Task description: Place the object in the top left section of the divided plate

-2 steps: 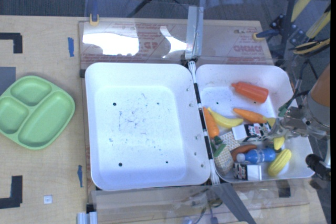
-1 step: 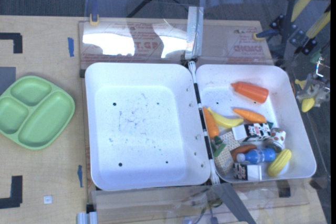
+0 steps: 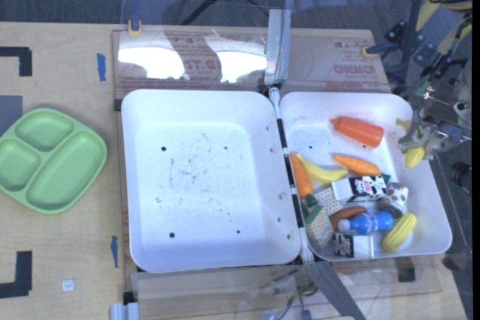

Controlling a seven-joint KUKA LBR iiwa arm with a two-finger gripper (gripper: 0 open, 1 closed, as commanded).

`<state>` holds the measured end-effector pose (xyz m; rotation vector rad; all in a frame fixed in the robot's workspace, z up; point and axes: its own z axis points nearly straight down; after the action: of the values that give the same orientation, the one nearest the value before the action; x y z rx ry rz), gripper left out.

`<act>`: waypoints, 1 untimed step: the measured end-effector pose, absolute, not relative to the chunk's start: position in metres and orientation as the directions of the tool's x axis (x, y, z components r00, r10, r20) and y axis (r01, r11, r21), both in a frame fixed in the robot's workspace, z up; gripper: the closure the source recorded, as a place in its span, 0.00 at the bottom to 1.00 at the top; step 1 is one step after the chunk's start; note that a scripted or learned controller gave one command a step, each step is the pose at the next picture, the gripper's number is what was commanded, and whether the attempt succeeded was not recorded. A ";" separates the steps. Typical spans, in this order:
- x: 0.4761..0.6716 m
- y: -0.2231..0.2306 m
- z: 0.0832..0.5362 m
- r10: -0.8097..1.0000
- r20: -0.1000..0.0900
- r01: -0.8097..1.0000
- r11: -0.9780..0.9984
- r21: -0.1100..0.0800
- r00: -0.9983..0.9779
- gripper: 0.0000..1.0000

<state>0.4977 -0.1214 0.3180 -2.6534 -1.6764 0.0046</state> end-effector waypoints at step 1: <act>0.480 -0.123 0.324 0.700 -0.002 0.700 -0.714 -0.002 0.714 1.00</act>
<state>0.4798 -0.1225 0.3243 -2.9078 -1.1873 0.0044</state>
